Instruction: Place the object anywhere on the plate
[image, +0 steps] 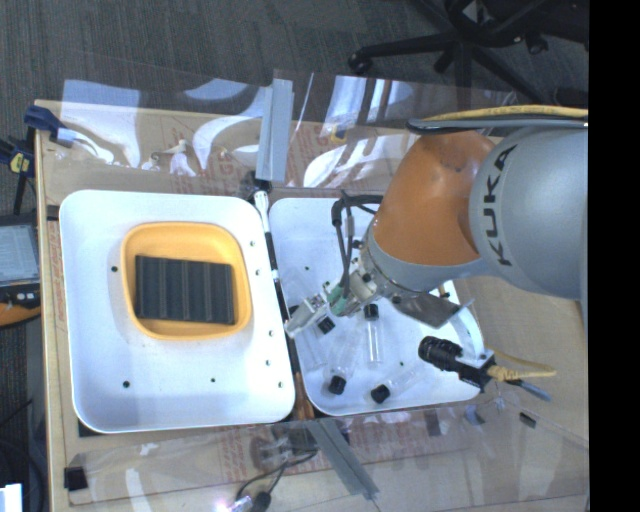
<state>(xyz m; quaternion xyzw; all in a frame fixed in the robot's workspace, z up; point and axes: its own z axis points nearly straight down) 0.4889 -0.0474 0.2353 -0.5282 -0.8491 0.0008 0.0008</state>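
A yellow plate (185, 243) with a dark ribbed insert (186, 289) sits in the left bin (90, 380). My gripper (322, 305) hangs low over the left part of the right bin (300, 225), close to the divide between the two bins. A small black piece (325, 324) lies just beneath it, and whether it touches the gripper is unclear. Another small black piece (371, 311) lies a little to its right. Two more black pieces (337, 383) (379, 393) rest near the bin's front edge. A clear, tube-like thing (372, 346) lies between them.
The arm's orange and grey body (470, 220) covers the right bin's back right part. Metal rails (272, 130) and clear plastic sheets border the bins at the back and front. A wooden bench (50, 300) surrounds both bins.
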